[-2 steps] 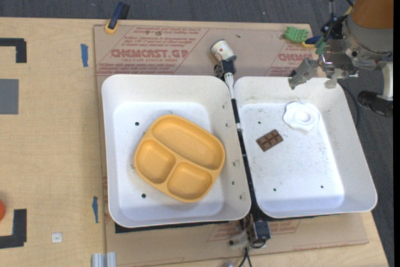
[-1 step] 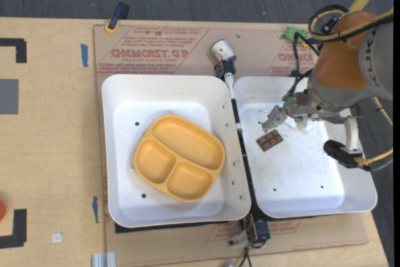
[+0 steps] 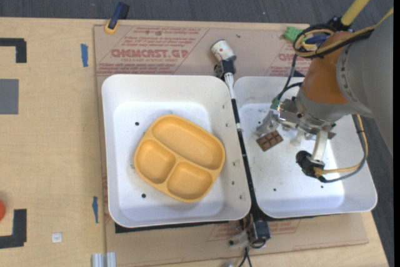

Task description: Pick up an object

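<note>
A small brown ridged block (image 3: 270, 141) lies in the right bin (image 3: 312, 197), near its left wall. My gripper (image 3: 272, 123) hangs low over the bin, just above and touching the upper edge of the block as seen from here. The grey arm with its orange band (image 3: 322, 81) reaches in from the right and hides the bin's upper right part. A yellow three-compartment plate (image 3: 180, 157) lies in the middle of the left bin (image 3: 125, 103).
A black-and-white fitting (image 3: 309, 161) and a yellow cable (image 3: 344, 173) hang off the wrist over the right bin's floor. A white-and-black device (image 3: 223, 54) sits on the cardboard behind the bins. A blue-and-yellow clamp (image 3: 117, 15) lies at the back left.
</note>
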Tool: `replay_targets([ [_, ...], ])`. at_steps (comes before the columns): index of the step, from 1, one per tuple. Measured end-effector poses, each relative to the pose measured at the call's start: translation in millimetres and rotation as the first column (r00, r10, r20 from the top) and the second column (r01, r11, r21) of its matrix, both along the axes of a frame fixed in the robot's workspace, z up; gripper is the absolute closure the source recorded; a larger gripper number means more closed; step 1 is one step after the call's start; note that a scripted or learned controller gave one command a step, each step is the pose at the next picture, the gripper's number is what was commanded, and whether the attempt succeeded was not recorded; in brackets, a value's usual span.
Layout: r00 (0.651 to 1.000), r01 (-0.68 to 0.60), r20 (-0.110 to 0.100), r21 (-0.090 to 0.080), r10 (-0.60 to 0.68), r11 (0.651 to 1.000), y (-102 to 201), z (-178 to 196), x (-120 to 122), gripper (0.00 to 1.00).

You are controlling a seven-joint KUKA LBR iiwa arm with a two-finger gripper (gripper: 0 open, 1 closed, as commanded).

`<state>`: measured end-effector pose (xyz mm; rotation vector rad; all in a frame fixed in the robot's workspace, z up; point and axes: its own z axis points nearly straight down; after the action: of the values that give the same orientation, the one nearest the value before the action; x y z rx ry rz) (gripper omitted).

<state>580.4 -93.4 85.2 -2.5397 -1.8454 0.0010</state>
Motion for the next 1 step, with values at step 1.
replay_targets([
  [1, 1.000, 0.002, 0.003, 0.001, -0.002, 1.000, 0.6, 10.3, 1.0, 1.00],
])
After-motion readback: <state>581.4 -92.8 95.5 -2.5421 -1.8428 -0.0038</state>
